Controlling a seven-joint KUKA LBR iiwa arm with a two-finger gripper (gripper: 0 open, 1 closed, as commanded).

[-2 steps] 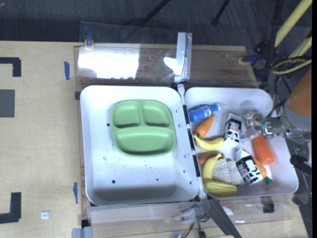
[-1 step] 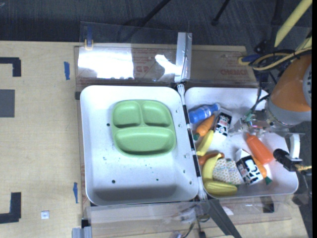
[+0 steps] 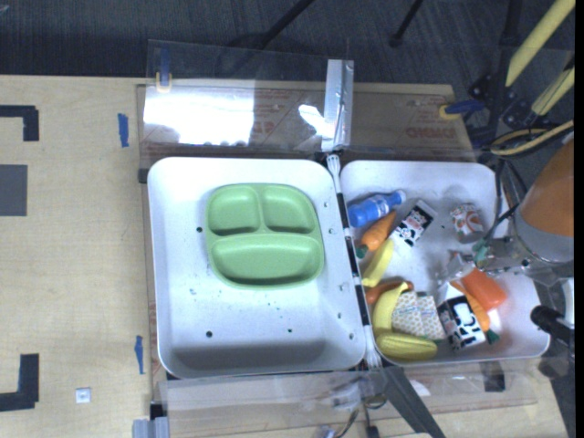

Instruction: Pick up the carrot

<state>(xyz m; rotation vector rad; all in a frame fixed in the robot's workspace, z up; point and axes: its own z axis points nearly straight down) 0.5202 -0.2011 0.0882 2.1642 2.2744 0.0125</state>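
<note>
Two white bins sit on a wooden bench, the arm (image 3: 553, 199) enters cut off at right, its gripper (image 3: 484, 261) indistinct over the right bin (image 3: 429, 173), carrot (image 3: 375, 230) near the divider.

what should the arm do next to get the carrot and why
Probably move the end effector left across the right bin, toward the carrot. The carrot lies near the bin's left wall, just below the blue bottle and above a banana, while the end effector sits near the right side, well apart from it.
</note>
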